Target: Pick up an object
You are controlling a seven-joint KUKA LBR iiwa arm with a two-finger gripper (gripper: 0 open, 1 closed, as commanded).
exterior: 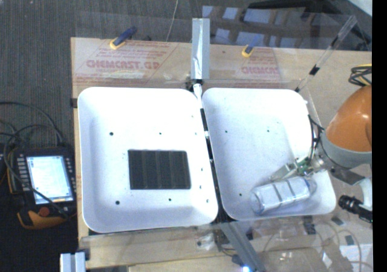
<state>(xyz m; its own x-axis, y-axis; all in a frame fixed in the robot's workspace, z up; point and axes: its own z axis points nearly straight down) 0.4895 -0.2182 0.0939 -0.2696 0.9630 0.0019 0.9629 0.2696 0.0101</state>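
Observation:
A dark ribbed rectangular pad (159, 168) lies flat in the middle of the left bin (97, 113). A pale, clear-wrapped package (283, 196) lies near the front right corner of the right bin (254, 113). The arm (354, 126), orange band uppermost, reaches in from the right edge. Its gripper (300, 168) is low in the right bin, just above and behind the package's far edge. The wrist hides how the gripper meets the package.
A metal post (201, 50) stands at the back where the two bins meet. Two small clamps (123, 37) (248, 51) sit on the board behind the bins. A handheld screen unit (45, 180) lies on the floor to the left.

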